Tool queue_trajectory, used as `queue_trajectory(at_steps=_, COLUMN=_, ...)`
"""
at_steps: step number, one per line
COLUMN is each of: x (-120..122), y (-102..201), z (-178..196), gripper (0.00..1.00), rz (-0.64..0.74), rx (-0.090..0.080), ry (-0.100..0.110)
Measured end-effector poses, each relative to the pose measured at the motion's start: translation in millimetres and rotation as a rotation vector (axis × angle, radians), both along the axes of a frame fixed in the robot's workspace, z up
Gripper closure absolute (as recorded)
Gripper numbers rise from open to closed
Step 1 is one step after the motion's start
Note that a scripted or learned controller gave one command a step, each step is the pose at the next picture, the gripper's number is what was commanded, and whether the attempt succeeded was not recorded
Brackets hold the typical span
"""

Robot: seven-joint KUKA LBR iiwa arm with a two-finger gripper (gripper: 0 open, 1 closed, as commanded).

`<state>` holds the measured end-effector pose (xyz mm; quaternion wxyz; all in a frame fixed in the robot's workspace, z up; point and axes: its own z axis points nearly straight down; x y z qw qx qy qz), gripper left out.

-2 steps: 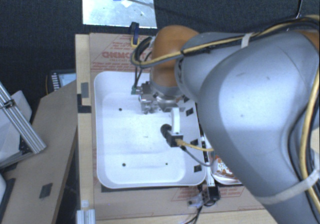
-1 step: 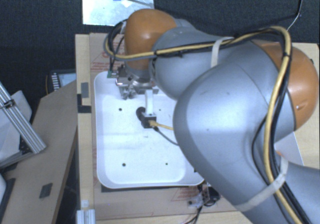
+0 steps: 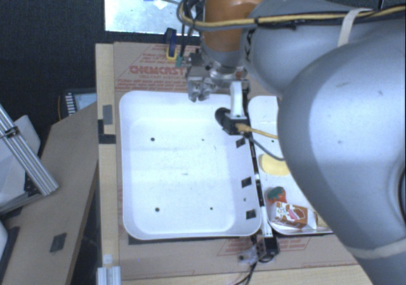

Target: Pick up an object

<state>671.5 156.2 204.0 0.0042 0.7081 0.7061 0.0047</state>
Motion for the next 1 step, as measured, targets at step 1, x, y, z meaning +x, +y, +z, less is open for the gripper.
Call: queue_trajectory(at_steps=1, x=-4.4, y=34.9, z=-125.6, gripper=1.00, rz=0.009, rx=-0.001, ry=0.016)
